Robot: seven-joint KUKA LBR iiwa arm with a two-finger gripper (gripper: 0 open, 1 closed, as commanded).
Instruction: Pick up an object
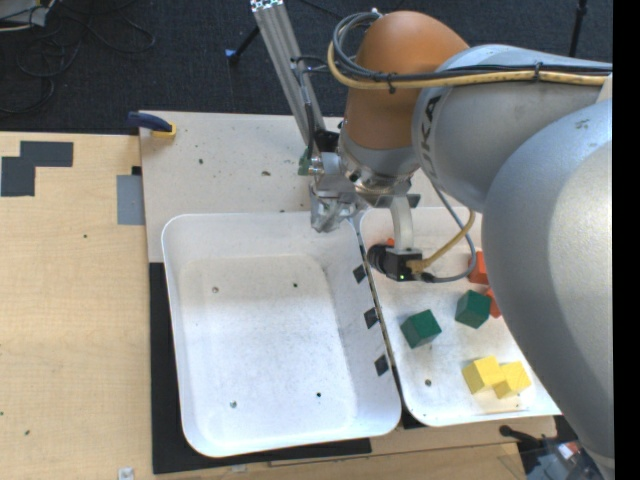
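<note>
Nearest, a yellow block (pixel 496 376) lies in the right bin (pixel 440 413), with two green cubes (pixel 421 327) (pixel 473 309) just beyond it and an orange piece (pixel 480 268) partly hidden by the arm. Beside them sits the left bin (pixel 200 408). Farther back, the gripper (pixel 330 213) hangs over the bins' far rims; whether its jaws are spread I cannot tell.

Light is even and fairly bright, falling from above; the left bin (pixel 260 338) shows soft glare along its rim toward 7 o'clock. Shadows are faint, short under the green blocks (pixel 421 328). The floor at 12 o'clock stays dim. The arm (pixel 560 198) at 3 o'clock looms large and slightly soft; the desk (pixel 70 298) looks grainy
</note>
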